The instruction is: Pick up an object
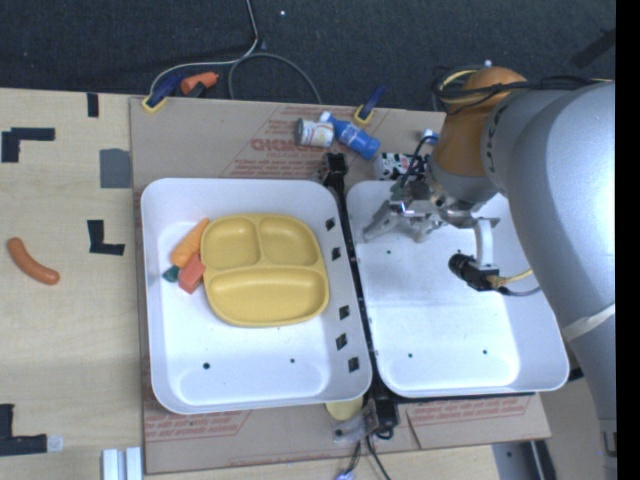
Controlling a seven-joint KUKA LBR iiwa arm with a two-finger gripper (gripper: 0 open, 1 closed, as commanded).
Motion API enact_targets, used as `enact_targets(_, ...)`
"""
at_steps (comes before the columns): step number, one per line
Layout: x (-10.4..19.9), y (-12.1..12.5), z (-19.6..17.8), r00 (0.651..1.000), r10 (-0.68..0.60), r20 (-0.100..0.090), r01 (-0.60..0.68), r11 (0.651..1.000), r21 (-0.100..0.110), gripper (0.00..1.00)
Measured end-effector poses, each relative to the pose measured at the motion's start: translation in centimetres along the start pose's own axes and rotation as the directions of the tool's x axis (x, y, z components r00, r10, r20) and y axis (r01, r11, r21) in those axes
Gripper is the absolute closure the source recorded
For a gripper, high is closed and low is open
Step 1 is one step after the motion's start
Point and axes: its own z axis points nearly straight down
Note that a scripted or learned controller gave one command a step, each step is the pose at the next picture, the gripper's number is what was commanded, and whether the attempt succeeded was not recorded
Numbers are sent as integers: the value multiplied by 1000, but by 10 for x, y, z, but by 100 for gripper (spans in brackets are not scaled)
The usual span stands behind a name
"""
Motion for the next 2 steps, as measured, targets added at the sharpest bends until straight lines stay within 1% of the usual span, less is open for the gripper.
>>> enact_targets(1, 5, 18, 1, 1000, 1, 0, -1, 1000, 1, 0)
enact_targets(2, 11, 0, 0, 1000, 3, 2, -3, 1000, 1, 0)
